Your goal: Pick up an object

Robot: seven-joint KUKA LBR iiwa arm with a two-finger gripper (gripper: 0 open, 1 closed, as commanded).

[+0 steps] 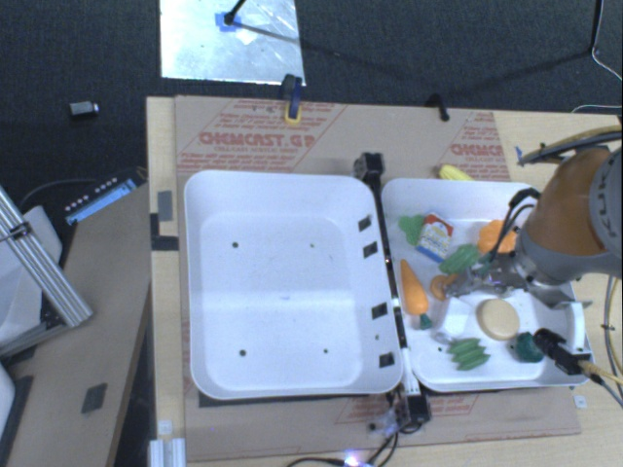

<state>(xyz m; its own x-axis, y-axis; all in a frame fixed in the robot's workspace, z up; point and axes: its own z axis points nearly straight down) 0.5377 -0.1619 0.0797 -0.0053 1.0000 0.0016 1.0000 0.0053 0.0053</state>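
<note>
Arm (574, 217) reaching in from right, gripper (465, 280) low in right bin (560, 373), grip state unclear

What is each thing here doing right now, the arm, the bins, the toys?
Gripper: low in the right bin, among the toys.
Right bin: holds the toys.
Carrot: lying flat near the divider.
Beige disc: flat on the floor.
Left bin: white, lying flat.

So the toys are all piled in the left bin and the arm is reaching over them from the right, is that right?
Not quite. The camera view shows the toys, such as the carrot and the round beige piece, in the right bin, not the left bin. The arm does reach over them from the right.
</note>
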